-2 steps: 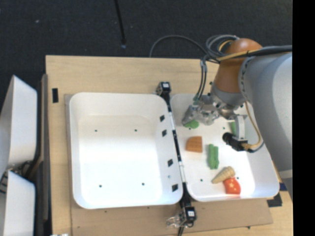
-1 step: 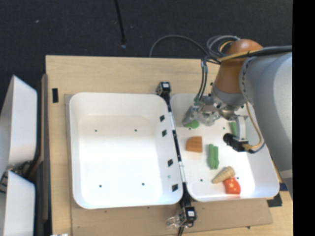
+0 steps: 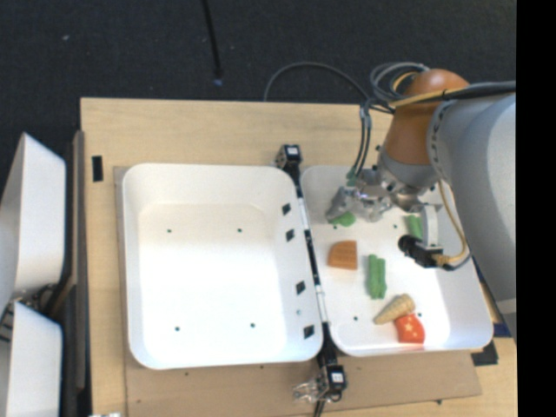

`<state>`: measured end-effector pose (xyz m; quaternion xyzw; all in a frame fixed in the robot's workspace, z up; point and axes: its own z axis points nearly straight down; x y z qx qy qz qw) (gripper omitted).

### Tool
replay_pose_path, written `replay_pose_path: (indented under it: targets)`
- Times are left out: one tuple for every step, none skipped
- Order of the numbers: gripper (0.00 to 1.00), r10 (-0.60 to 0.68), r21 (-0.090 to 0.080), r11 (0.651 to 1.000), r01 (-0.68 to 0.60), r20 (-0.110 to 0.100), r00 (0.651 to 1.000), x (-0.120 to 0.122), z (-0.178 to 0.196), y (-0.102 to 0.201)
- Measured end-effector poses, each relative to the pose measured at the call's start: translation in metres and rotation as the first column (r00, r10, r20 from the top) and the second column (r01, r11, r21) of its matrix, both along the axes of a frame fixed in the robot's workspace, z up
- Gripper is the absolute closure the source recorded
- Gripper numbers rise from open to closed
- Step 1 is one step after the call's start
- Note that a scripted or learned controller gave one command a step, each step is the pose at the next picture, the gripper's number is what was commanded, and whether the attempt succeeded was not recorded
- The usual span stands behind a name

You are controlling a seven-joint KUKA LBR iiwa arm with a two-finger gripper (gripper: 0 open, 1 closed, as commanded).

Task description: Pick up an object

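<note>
Green piece [image 3: 345,220] sits under the gripper [image 3: 346,208]; whether it's gripped, I cannot tell.

Arm [image 3: 473,150] was bulky, smooth pale grey casing. Orange rounded band [image 3: 415,115] sat above wrist. Grey cables [image 3: 382,81] looped off wrist. Gripper [image 3: 346,208] was metallic grey, small, with dark fittings.

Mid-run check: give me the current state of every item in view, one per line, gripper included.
Gripper: low in the right bin, over a small green piece; finger state unclear.
Small green piece: lying at the gripper tip, grasp not visible.
Orange block: resting on the bin floor, free.
Green stick: lying flat, free.
Tan cone: on its side, touching the red piece.
Red piece: resting near the bin's front edge.
Right bin: holds all the pieces.
</note>
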<state>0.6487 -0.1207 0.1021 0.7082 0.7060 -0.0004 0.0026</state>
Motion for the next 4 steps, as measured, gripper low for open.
replay_pose_path:
  targets:
    - [0.00,0.006,0.004,1.000,-0.006,0.000,1.000,0.012,0.000,0.010]
    - [1.00,0.007,0.003,1.000,-0.007,0.002,1.000,0.013,0.011,0.009]
    - [0.00,0.007,0.002,1.000,-0.007,0.001,1.000,0.013,0.011,0.009]
    - [0.00,0.005,0.002,1.000,-0.005,-0.004,1.000,-0.003,-0.001,0.019]
